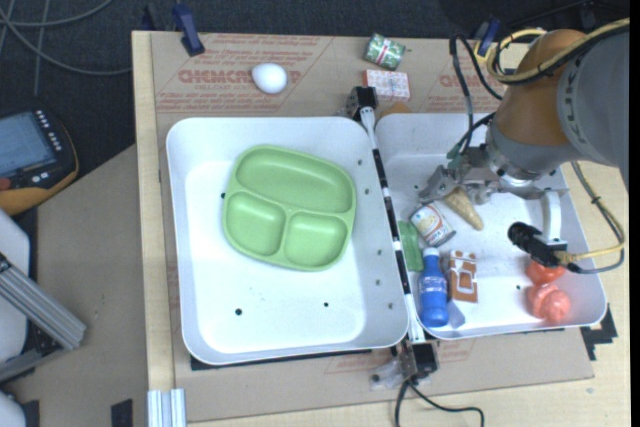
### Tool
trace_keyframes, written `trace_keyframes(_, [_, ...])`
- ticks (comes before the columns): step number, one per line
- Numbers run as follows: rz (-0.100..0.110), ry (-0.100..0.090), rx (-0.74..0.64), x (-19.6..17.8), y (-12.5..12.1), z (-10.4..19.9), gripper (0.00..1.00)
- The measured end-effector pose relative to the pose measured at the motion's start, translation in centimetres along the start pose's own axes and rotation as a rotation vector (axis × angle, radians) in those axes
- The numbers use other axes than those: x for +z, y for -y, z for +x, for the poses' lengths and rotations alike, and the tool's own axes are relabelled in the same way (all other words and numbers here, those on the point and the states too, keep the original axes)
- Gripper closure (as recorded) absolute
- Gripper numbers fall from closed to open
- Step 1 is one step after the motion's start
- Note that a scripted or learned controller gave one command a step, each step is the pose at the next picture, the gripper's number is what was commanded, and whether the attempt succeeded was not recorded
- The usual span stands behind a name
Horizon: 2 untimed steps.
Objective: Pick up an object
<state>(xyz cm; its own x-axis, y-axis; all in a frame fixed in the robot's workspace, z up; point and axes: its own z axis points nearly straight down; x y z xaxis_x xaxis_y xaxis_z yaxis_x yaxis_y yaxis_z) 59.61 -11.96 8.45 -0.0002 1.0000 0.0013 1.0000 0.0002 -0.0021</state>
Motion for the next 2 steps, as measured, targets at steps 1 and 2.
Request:
trace_keyframes(1, [-0.002,0.000,0.001,-1.0,0.0,0.0,1.00])
trace_keyframes(2, [-0.004,0.001,-0.001,-10.1,-1.0,5.2,1.00])
